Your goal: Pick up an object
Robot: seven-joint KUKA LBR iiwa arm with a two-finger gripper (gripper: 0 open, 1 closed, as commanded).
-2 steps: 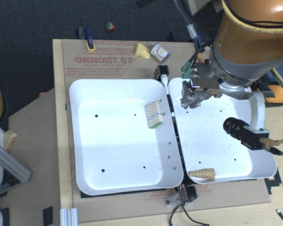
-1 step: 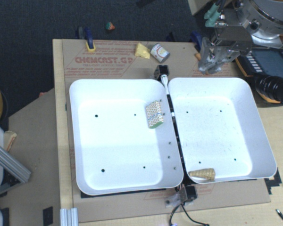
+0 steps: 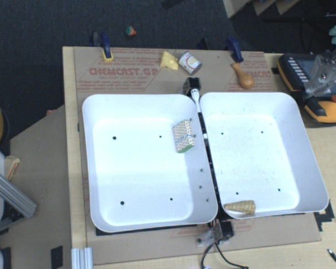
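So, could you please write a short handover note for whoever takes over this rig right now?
Left bin: one small patterned box lies near its right wall, towards the far side.
Right bin: one tan wedge-shaped piece lies at the near rim, by the left corner.
On the bench behind the bins, outside them: a yellow piece, a small white block and a wooden pear-shaped item.
Done: nothing is lifted; both bin items rest on the bin floors.
Left: pick up one object; the patterned box looks the more exposed choice, though it sits close to the wall.
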